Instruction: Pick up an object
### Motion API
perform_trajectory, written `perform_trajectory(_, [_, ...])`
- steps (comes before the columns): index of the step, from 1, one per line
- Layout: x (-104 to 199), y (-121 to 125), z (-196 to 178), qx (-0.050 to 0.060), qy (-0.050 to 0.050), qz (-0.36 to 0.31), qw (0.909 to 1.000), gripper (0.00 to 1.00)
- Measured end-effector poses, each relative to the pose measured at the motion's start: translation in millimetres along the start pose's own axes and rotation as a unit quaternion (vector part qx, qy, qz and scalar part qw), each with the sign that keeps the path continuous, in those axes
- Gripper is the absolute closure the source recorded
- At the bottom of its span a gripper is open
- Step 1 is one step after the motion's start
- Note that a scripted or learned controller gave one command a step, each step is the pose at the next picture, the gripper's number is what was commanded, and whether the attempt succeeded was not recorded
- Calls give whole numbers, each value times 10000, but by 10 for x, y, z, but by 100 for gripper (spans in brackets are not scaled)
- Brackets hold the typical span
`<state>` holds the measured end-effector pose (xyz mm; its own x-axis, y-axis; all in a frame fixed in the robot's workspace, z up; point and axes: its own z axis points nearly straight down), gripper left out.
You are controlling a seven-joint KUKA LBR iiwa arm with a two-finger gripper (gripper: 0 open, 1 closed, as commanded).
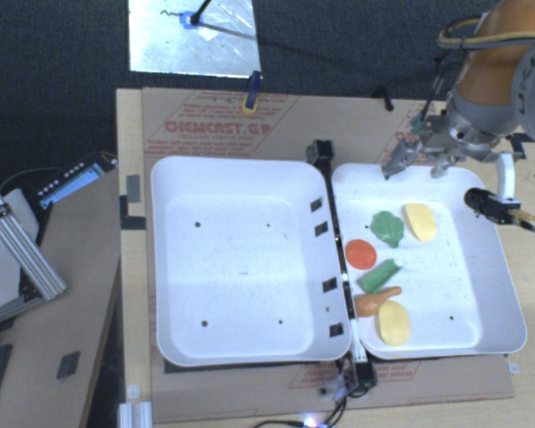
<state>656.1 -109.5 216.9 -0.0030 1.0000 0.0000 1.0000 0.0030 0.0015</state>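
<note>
1. gripper (417,160): over the right bin's (490,279) far rim; fingers spread apart, holding nothing.
2. pale yellow piece (419,221): nearest candidate, inside that bin, just toward the camera from the fingers; rounded slab, long axis running near-to-far.
3. green leafy piece (388,228): touching its left side.

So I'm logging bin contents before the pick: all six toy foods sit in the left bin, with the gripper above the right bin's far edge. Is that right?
Not quite. The camera view shows the toy foods, such as the red round piece and green leafy piece, in the right bin, not the left bin. The gripper is above the right bin's far edge, as you said.
</note>
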Motion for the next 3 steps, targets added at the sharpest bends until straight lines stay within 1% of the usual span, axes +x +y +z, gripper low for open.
perform_trajectory(1, [1,11,-116,-21,-1,-13,10000,100])
perform_trajectory(2, [65,148,-1254,-75,-13,-16,10000,100])
perform_trajectory(3, [118,136,-2245,-71,-12,-17,10000,100])
